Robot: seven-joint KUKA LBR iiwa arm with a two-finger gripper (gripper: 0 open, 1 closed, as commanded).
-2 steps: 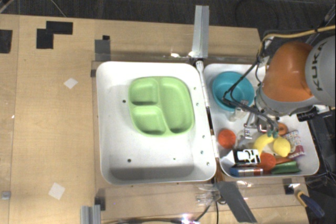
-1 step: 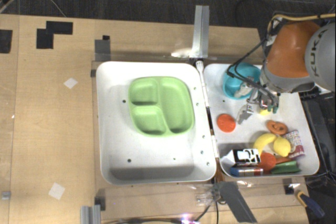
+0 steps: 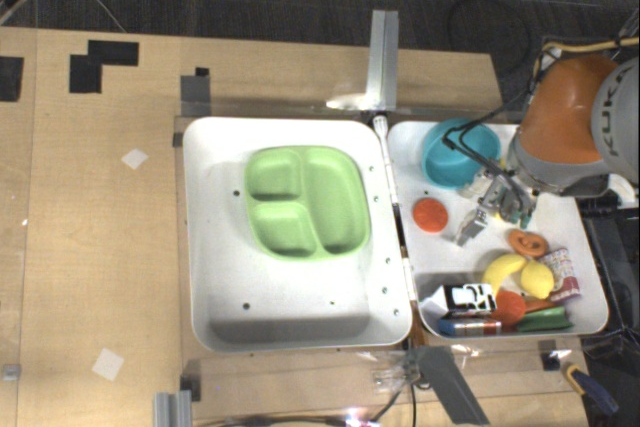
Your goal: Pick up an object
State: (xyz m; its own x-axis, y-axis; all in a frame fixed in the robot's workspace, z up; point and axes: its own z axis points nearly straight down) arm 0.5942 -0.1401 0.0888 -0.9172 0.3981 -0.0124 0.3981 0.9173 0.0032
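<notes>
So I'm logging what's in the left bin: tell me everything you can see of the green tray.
The green tray is a light green, rounded-rectangle dish that looks like matte plastic. It has three compartments: two smaller ones stacked on its left side and one large one on the right. Nothing lies in them. It sits flat, slightly rotated, in the upper middle of the left bin, resting on the bin's white floor and apart from its walls.

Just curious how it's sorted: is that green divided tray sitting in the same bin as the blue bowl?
No, the green divided tray lies in the left bin, while the blue bowl is in the right bin.
</notes>
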